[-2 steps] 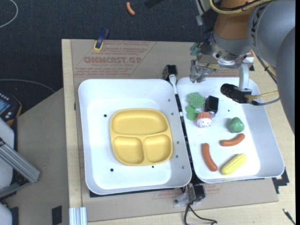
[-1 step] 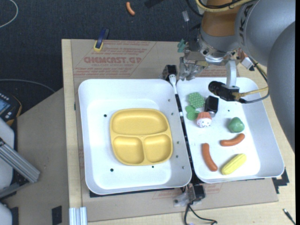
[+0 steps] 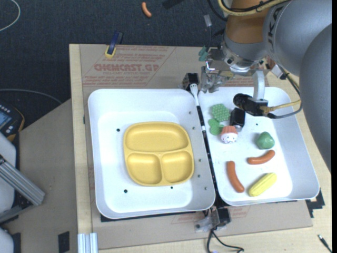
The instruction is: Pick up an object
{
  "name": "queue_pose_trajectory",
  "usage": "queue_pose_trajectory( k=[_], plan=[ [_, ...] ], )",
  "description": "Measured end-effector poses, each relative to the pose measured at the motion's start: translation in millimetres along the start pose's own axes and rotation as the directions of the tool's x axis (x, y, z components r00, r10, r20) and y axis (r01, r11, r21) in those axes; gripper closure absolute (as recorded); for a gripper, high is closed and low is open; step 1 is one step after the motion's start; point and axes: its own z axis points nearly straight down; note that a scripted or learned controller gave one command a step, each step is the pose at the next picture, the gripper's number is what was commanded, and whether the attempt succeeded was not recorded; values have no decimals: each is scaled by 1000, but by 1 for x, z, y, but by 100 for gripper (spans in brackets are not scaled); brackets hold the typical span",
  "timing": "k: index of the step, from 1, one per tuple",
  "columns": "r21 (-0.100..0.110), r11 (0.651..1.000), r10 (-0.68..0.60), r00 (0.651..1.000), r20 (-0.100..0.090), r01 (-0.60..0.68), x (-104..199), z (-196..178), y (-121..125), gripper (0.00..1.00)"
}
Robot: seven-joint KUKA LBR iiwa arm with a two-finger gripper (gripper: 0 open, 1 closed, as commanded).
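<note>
The right bin (image 3: 295,167) holds several toy foods. A green bumpy piece (image 3: 220,111) lies near its far left, with a smaller green piece (image 3: 214,125) just in front of it. A small red and white toy (image 3: 228,135) sits beside them. Further right is a green pepper (image 3: 265,139). Two orange sausages (image 3: 261,158) (image 3: 235,176) and a yellow corn cob (image 3: 261,184) lie toward the front. My gripper (image 3: 209,82) hangs over the bin's far left corner, close to the divider, a little behind the green pieces. Nothing shows in its grasp.
A yellow divided plate (image 3: 158,153) lies in the left bin (image 3: 105,141). A black part with cables (image 3: 246,104) hangs from the arm over the right bin. A blue and yellow clip (image 3: 112,45) rests on the cardboard behind the bins. An orange piece (image 3: 146,9) lies on the dark floor.
</note>
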Motion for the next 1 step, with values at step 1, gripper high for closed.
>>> queue_pose_trajectory(
  k=[1],
  plan=[
    [0,1000,0,1000,0,0,1,0,0,100]
  ],
)
